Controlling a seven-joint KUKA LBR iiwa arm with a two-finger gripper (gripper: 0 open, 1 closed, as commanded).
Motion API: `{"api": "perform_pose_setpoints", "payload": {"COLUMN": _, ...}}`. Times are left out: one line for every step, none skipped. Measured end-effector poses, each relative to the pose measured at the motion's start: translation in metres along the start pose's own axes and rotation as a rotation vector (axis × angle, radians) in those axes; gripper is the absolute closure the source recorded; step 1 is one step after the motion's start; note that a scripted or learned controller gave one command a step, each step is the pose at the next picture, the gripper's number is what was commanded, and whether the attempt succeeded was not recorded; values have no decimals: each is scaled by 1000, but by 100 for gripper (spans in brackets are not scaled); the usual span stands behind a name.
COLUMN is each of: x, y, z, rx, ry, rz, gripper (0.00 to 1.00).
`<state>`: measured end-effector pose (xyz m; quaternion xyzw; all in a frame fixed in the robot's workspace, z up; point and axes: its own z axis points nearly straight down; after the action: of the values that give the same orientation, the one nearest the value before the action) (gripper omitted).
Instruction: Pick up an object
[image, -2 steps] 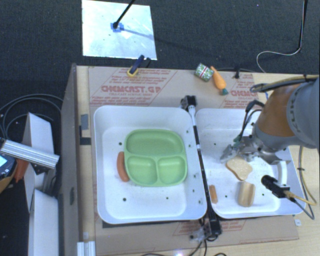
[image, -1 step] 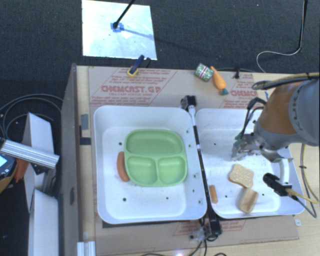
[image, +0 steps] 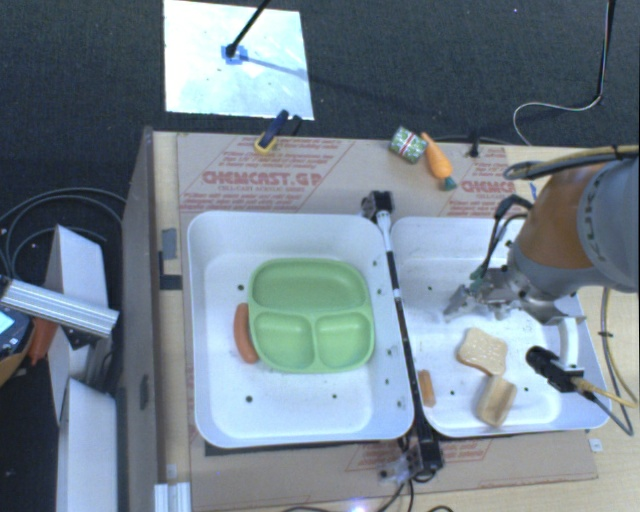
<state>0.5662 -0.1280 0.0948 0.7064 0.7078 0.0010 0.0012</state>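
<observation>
Your gripper (image: 470, 298) hangs low in the right bin (image: 440, 250), fingers' state impossible to tell; centre over the cracker (image: 482, 350) just beside before closing.

green tray (image: 310, 318) in left bin (image: 215, 300) | sausage (image: 242, 333) touching tray's left edge | right of tray: gripper (image: 478, 297) low over right bin (image: 430, 255), cracker (image: 482, 351), bread piece (image: 495, 401), small orange piece (image: 427, 387)
</observation>
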Motion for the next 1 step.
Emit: {"api": "perform_pose_setpoints", "payload": {"x": -2, "y": -46, "z": 10, "rx": 1, "ry": -1, "rz": 1, "gripper": 0}}
